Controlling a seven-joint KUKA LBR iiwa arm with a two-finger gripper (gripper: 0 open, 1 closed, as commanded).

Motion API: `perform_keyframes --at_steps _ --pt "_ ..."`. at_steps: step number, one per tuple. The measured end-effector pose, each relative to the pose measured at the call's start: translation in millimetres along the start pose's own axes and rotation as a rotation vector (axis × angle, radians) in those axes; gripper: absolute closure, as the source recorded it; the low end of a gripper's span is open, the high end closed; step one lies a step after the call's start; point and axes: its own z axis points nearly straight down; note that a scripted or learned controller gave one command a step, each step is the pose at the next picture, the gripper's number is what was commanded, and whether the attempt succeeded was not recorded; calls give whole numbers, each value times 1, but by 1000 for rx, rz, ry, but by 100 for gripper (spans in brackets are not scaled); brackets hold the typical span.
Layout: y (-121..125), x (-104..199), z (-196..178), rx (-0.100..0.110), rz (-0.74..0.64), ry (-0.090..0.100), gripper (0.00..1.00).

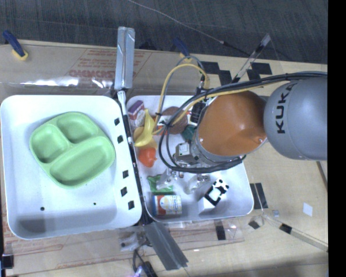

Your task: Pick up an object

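Orange-banded arm [233, 126] hangs low over the right bin [242, 203], gripper state impossible to tell; aim squarely for one toy, say the can [166, 204].

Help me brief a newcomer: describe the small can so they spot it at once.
Find the right bin, under the grey arm. Along its near edge, by the divider, lies a small can on its side. It alone is cylindrical, unlike the black-and-white block beside it.

Green divided plate [72, 149], left bin [11, 172]
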Motion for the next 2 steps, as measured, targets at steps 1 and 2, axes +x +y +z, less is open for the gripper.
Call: perform_keyframes --at_steps 1,2 --pt "-12 -29 0 -1 269 0 0" --pt "-13 -31 -11 2 263 0 100"
